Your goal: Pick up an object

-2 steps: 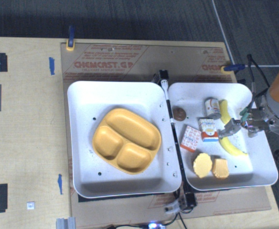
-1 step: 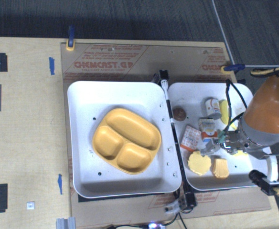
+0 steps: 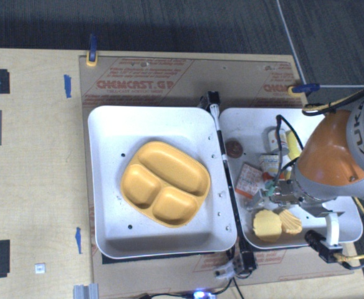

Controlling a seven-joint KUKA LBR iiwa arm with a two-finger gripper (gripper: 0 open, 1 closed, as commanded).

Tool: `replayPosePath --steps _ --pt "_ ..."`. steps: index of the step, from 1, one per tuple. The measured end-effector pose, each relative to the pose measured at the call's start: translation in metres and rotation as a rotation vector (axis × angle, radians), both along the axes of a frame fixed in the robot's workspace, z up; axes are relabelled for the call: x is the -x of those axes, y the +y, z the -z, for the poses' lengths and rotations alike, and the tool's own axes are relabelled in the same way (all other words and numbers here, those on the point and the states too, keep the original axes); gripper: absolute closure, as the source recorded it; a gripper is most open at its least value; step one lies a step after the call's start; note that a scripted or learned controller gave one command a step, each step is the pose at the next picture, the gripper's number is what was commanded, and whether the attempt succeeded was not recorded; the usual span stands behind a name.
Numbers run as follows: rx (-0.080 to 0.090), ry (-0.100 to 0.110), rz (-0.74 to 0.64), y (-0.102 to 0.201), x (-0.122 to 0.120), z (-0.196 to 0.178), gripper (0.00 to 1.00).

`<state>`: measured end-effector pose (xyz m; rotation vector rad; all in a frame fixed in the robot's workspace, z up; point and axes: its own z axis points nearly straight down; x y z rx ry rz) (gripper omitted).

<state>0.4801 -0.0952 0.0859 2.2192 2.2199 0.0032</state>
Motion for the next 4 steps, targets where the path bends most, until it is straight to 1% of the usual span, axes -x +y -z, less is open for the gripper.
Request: replayPosePath --steps 1,2,3,4 --pt "0.002 -0.006 0.001 -0.001 -0.002 -0.011 1.00" --pt "0.002 -0.005 0.002 -0.001 -0.002 -0.011 0.00" --pt "0.003 -0.009 0.002 -0.001 -0.003 -0.021 1.00" --pt "0.003 -0.009 0.002 -0.001 -0.003 -0.021 0.00"
